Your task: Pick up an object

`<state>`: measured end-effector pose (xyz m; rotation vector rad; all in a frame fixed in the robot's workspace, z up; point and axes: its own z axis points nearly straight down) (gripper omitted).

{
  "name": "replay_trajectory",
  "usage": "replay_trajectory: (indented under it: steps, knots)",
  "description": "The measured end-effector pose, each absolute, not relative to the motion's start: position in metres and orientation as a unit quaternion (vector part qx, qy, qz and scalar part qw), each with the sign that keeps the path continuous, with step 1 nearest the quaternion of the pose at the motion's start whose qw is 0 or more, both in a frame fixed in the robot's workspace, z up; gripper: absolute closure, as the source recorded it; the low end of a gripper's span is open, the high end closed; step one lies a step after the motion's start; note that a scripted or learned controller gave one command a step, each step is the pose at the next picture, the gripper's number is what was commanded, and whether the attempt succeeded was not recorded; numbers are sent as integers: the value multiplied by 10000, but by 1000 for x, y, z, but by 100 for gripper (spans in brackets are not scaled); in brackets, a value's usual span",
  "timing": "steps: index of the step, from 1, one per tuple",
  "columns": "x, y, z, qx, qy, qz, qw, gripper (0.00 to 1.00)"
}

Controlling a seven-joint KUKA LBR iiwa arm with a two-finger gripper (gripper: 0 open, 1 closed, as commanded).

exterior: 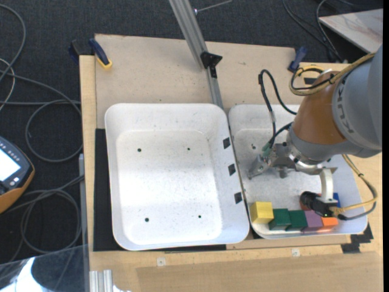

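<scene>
My gripper (266, 163) hangs over the middle of the right bin (243, 123), below the orange band of the arm, which reaches in from the right. A row of blocks lies along the bin's near edge: a yellow block (262, 210), a green block (281, 218), a darker green block (298, 219), a purple block (313, 220) and an orange block (329, 222). A small blue block (333, 198) sits just behind the orange one. The gripper is above and behind the yellow block, apart from it. Nothing shows as held.
The left bin (121, 132) stands beside the right one, with black clips along the shared rim. A slanted metal pole (194, 35) rises from the bench behind the bins. Blue clamps sit at the board's far corners. Cables lie on the floor to the left.
</scene>
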<state>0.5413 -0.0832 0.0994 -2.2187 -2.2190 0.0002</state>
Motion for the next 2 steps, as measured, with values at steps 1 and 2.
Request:
replay_trajectory:
  steps: [1,2]
  knots:
    - [542,-83,110,-7070,-7072,-12,10,100]
    - [543,-83,153,-7067,-7075,-18,-19,100]
